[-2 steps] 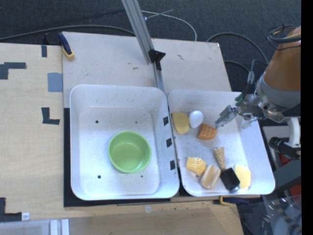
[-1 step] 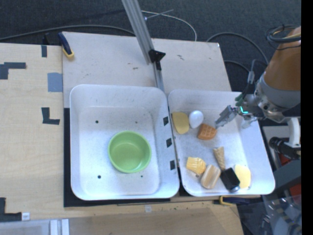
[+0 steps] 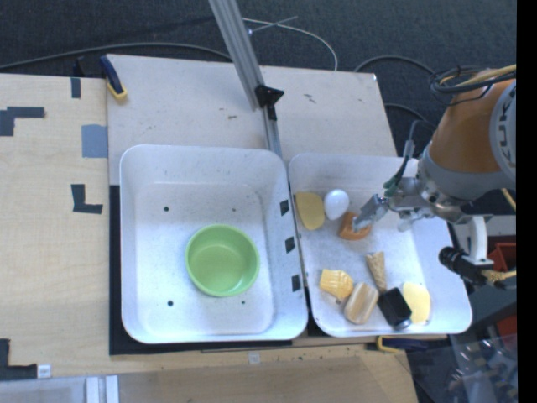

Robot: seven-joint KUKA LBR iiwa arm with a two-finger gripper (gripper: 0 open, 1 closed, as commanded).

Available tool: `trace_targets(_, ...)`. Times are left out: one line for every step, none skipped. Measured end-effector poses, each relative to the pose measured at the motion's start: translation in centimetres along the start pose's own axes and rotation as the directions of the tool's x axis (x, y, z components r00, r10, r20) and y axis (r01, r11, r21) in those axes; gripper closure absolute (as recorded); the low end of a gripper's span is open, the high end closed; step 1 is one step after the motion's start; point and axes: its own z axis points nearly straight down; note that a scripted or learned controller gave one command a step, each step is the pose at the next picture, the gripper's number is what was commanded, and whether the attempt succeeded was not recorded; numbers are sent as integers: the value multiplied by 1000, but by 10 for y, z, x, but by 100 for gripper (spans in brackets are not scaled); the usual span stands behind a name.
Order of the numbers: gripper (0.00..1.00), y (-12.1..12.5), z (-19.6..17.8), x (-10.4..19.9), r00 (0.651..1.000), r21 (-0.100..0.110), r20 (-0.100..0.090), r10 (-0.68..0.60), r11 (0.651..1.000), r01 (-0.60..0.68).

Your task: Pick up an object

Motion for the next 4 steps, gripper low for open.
trace_targets(0, -9, 48, 1, 1000, 1, -1, 1, 1000, -1)
trace_targets(0, -11, 102, 2, 1000, 1, -1, 0, 1000, 0)
trace_targets(100, -10, 89, 2, 1000, -1, -1, -1, 1000, 1)
trace_targets(100, -1, 33, -2, 1000, -9, 1, 0, 1000, 0)
